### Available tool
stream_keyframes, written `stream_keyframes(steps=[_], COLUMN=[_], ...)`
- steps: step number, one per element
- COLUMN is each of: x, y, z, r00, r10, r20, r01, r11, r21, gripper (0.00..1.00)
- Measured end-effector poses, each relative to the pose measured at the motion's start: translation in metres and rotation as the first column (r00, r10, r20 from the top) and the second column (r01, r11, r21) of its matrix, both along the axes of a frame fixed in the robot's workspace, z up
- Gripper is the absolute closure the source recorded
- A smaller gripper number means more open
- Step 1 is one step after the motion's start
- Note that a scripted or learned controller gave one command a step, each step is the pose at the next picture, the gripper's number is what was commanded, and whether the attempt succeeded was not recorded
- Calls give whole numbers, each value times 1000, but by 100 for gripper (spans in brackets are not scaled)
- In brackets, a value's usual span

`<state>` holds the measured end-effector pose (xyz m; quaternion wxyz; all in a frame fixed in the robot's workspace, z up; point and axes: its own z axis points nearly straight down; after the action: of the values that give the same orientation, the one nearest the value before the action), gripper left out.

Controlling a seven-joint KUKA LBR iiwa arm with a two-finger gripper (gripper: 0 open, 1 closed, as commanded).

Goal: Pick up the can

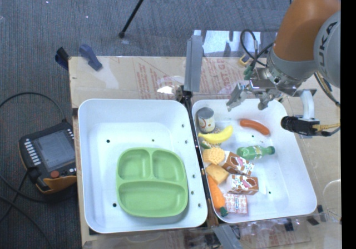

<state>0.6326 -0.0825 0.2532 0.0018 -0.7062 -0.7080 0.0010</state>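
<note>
the can is standing upright in the right bin, at its upper left corner, just above the banana. the gripper is hovering near it, to its right, fingers spread apart, gripping nothing.

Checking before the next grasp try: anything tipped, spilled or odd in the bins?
Nothing spilled or damaged. The right bin is crowded: the can stands upright in its far left corner, with the banana right against it. The green bottle lies on its side. The green tray sits flat in the left bin.
</note>
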Motion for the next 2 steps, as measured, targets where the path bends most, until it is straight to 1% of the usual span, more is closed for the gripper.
stream_keyframes(steps=[1,2], x=[-115,-100], y=[-40,-92], z=[-74,-144], r00=[994,1000], r10=[-110,-19], r20=[-3,25], r01=[110,19], r11=[994,1000], r21=[1,-3], gripper=[0,0])
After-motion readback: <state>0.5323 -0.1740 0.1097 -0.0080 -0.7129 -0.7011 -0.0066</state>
